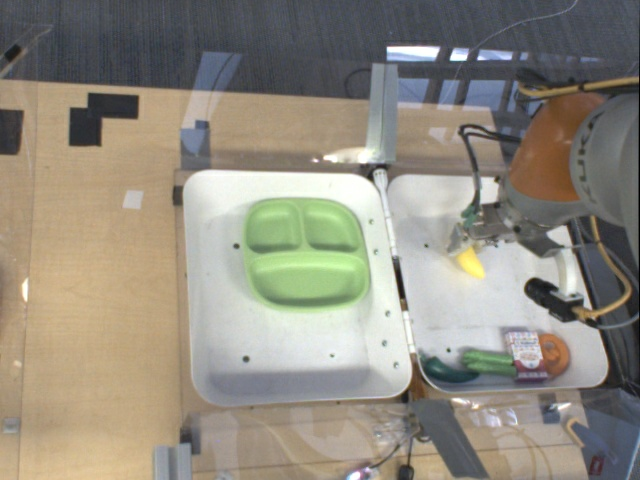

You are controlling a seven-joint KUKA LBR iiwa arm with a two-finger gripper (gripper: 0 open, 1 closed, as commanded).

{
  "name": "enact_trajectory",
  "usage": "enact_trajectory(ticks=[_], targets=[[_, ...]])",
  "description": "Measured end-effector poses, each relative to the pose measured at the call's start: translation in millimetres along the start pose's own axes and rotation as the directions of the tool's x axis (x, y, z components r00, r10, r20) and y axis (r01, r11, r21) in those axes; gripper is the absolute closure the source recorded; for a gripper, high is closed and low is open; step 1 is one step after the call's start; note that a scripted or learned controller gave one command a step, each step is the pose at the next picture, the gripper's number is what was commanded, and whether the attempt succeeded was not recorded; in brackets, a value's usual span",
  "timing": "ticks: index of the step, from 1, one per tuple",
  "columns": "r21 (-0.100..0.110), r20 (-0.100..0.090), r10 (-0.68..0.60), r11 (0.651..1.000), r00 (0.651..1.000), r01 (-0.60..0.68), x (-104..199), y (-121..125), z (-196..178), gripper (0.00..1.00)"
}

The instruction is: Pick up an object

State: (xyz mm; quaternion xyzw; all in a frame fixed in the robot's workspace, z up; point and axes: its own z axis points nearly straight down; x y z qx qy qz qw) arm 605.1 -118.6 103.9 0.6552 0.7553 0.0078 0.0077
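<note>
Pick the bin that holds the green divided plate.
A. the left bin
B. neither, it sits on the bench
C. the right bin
A: the green plate lies in the middle of the left bin, while the right bin holds the yellow object under the gripper.

In left bin (215,268), a tray (304,252); in right bin (440,298), banana (469,261) below gripper (470,234), packet (524,353) along front edge.

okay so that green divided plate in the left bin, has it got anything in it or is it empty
Empty. All three compartments of the green plate show bare green.
</note>
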Motion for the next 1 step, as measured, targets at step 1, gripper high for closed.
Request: enact_trajectory(ticks=[1], targets=[[0.015, -0.002, -0.06, 0.998, 0.998, 0.06, 109.1, 5.5, -82.6, 1.0]])
